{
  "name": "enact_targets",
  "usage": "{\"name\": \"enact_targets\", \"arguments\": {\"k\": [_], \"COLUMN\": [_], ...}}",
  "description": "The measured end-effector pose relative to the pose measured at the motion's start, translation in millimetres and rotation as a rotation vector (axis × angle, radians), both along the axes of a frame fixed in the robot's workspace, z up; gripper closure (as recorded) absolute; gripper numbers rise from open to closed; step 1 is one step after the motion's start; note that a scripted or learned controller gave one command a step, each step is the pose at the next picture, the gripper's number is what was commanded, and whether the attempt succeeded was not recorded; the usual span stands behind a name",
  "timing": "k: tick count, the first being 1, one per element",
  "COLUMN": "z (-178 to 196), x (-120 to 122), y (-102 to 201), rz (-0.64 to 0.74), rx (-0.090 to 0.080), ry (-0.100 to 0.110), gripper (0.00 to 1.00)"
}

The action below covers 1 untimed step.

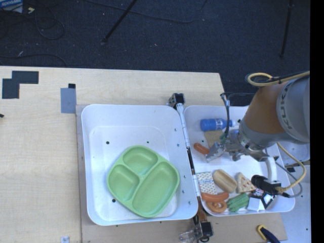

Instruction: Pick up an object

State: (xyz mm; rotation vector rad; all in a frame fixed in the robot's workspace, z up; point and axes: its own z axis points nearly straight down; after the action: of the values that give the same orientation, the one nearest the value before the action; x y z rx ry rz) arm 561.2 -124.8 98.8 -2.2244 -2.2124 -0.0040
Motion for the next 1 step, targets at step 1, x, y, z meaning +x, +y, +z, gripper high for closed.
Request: {"name": "enact_targets", "arguments": {"k": [1], "z": [9.0], "x": [-0.6], "y": [-0.7], "rz": [-0.004], "rx": [0.001], "ry": [0.003], "gripper": [1.0]}}
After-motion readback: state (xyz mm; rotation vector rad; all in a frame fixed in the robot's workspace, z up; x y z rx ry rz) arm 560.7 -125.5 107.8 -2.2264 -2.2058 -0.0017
